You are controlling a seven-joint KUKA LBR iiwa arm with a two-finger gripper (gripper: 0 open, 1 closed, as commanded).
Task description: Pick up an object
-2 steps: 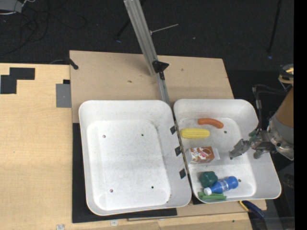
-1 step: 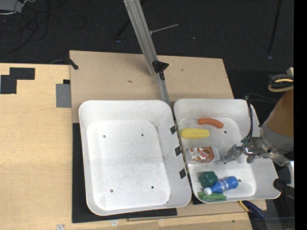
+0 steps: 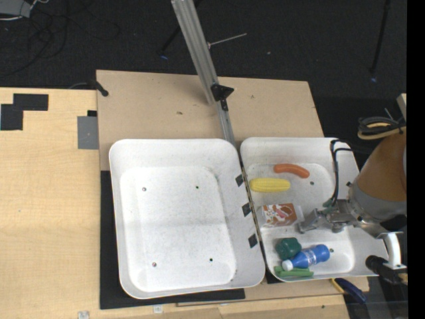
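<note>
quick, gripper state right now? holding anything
Gripper: low in the right bin, beside the red and white packet; open or shut cannot be told, and nothing is visibly held.

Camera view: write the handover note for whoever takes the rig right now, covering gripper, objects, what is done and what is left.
Gripper: low inside the right bin, beside the red-and-white packet. Nothing visible between its fingers; whether they are open or shut cannot be told.
Objects, all in the right bin: orange sausage at the far side, yellow corn cob below it, packet mid-bin, dark green item and blue bottle at the near edge.
Left bin: nothing to pick.
Done: arm has reached into the bin.
Left: grasp one object and lift it.
</note>
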